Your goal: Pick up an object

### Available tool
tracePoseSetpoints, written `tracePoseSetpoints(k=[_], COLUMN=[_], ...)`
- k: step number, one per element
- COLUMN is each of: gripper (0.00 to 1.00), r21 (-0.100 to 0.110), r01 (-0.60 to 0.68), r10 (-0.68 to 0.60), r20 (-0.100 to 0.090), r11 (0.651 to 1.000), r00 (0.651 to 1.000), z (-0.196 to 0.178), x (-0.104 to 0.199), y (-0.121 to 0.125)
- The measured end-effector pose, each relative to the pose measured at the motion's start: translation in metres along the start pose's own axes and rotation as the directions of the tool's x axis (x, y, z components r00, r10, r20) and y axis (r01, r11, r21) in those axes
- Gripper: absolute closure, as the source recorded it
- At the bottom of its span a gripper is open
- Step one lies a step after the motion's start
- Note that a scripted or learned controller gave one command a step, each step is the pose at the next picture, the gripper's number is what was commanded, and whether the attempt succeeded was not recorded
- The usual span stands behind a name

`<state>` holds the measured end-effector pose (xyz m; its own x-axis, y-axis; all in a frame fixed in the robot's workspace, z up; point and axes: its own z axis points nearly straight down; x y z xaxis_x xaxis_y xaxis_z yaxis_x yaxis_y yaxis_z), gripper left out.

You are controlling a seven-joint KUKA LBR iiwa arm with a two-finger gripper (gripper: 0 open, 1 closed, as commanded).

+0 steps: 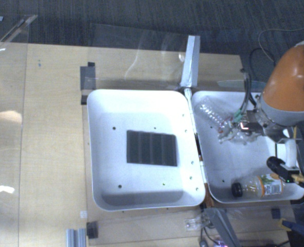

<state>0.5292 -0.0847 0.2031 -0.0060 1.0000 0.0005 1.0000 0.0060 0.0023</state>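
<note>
Down at the near edge of the right bin [229, 184] lies a clear plastic bottle [257, 187] on its side, dark cap pointing left, coloured label toward the right. Further up that bin sits a crumpled clear plastic piece [214, 115], just beside the end effector [240, 126]; whether its fingers are apart or together, cannot tell. Arm [291, 84] reaches over from the right. Left bin [105, 138] carries a dark ribbed rectangle [152, 148]. Both bins rest on the pale wooden worktop [38, 138].
</note>
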Motion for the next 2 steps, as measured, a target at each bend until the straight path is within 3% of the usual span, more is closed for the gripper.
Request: tracePoseSetpoints(k=[1,2], gripper=[0.0,0.0], r21=[-0.001,0.005], r01=[0.032,-0.011], r10=[-0.032,0.011], r20=[0.001,0.003], r11=[0.999,1.0], r00=[0.999,1.0], z=[0.047,0.1], x=[-0.039,-0.037], y=[0.049,0.084])
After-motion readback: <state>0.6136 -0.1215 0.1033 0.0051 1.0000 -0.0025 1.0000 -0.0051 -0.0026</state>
